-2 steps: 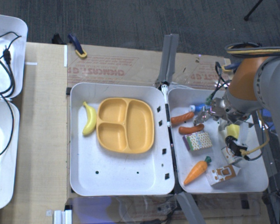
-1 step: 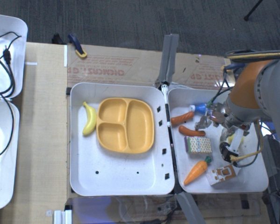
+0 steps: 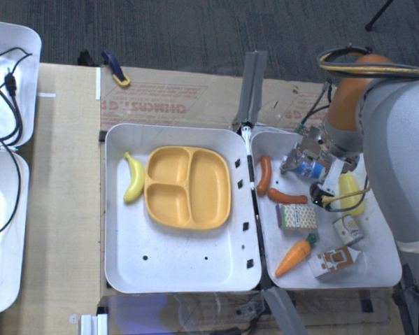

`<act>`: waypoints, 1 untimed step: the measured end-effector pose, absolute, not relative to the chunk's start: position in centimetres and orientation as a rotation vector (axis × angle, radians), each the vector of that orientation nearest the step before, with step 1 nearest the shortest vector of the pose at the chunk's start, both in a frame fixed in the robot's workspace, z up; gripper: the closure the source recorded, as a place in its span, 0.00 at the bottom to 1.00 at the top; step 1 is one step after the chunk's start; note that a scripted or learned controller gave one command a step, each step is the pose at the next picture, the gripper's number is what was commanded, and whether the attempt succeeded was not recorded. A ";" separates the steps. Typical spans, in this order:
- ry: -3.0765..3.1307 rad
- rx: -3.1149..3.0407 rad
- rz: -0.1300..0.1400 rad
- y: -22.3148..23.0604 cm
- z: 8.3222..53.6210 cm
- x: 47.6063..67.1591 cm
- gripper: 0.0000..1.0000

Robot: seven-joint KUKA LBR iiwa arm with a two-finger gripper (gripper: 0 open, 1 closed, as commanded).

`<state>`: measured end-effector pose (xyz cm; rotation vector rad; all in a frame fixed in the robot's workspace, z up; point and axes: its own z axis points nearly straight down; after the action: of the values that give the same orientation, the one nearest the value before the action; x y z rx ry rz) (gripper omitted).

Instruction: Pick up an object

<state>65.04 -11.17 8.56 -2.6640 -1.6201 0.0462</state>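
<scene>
In the right bin point(image 3: 379, 274), two sausages point(image 3: 264, 174) are lying near the left wall, a carrot point(image 3: 294, 256) is pointing down-left, a green packet point(image 3: 297, 217) is resting between them, and two small cartons point(image 3: 335, 261) are sitting by a yellow item point(image 3: 350, 192).

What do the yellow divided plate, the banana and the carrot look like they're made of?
Yellow divided plate: apparently moulded plastic, smooth with a soft sheen, one uniform colour, rounded compartment ridges.
Banana: likely a plastic toy; even yellow, no spots or bruises, slightly glossy.
Carrot: probably plastic too; flat orange body, stubby green top. At this resolution, rubber or foam cannot be ruled out.
</scene>
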 end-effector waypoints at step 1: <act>-1.633 -2.673 0.032 -11.1 9.6 65.4 1.00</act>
<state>65.37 -11.09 9.60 -2.6730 -1.6326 0.0320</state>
